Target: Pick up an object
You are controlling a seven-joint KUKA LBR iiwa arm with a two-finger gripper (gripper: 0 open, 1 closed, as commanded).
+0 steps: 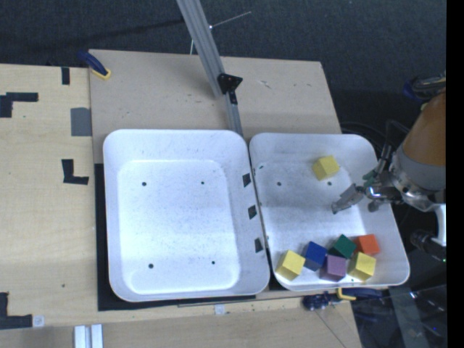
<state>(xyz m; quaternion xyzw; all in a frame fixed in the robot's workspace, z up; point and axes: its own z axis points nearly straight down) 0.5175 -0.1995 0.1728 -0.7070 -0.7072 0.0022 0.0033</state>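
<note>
In the right bin [290, 158] a yellow cube [326, 167] lies alone near the back. Along the front wall sits a cluster: a yellow cube [291, 264], a blue cube [315, 254], a purple cube [336, 267], a green cube [344, 246], an orange cube [368, 244] and another yellow cube [364, 266]. My gripper [356, 206] hangs over the bin's right side, above the cluster and to the front right of the lone yellow cube. Its fingers are spread open with nothing between them.
The left bin [116, 194] lies beside the right one, their rims touching. A slanted metal rod [206, 42] with a black clamp runs down from the back to the bins' junction. The arm's orange band [428, 133] is at the right edge.
</note>
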